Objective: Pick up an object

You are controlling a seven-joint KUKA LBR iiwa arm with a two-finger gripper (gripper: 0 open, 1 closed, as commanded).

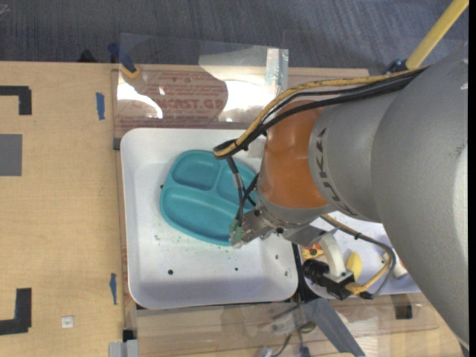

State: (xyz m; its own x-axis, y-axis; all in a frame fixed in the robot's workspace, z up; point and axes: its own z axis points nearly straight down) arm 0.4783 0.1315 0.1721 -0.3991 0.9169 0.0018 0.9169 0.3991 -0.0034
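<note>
Teal sectioned plate (197,195) lies in the left bin (141,222), its long axis running far-left to near-right. Your hand (239,233) sits at the plate's near-right edge. You cannot tell its grip state.

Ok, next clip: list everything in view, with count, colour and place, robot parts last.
plate: one, teal, divided, lying in the left bin, its right edge under the arm.
left bin: one, white, centre of the bench, with a few dark specks on its floor.
clear sheet: one, transparent, behind the left bin.
yellow pieces: small, lower right under the arm; what they are is unclear.
bench: one, tan, left side.
arm: one, grey with an orange band, reaching in from the right over the plate's edge.
</note>
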